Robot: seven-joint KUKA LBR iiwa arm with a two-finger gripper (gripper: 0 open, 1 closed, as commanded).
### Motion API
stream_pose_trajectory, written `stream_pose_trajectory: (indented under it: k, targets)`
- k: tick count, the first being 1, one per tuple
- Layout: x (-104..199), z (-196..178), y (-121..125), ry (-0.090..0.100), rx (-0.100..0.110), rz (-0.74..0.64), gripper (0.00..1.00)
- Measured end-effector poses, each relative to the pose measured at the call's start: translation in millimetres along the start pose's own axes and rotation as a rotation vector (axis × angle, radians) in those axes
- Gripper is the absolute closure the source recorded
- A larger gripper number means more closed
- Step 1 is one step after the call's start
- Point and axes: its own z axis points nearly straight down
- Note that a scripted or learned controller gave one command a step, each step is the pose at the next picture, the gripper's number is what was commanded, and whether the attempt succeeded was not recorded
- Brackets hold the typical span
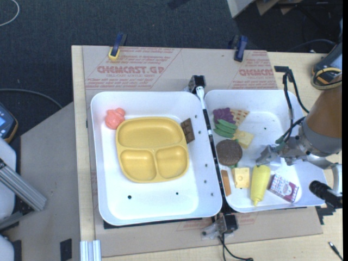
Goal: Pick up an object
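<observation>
On the tabletop (81,145) sit 2 white bins. The left bin (152,205) holds 3 things: 1 pink toy (114,117) in its far-left corner, 1 yellow 3-compartment plate (152,148) in the middle, and 1 small brown chocolate piece (187,130) touching the plate's right rim.

The right bin (261,105) holds, at its far-left, 1 purple grape bunch (221,114), 1 waffle piece (240,115) and 1 green pea pod (225,128); nearer lie 1 pale yellow wedge (245,139), 1 brown round patty (229,152), 1 thin orange stick (226,181) and 1 cheese block (241,177). 1 yellow mustard bottle (260,184) lies flat, its long axis running near to far, its narrow tip pointing toward the bin's near edge. Just to its right lies 1 red and white carton (284,188).

The claw (273,152) hangs just above the bottle's far end; I cannot tell whether it is spread or closed.
</observation>
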Motion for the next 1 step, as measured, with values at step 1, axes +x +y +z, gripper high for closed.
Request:
stream_pose_trajectory:
  k: [1]
  targets:
    - [0.8,40.6,-0.6,0.000,-0.001,0.000,0.00]
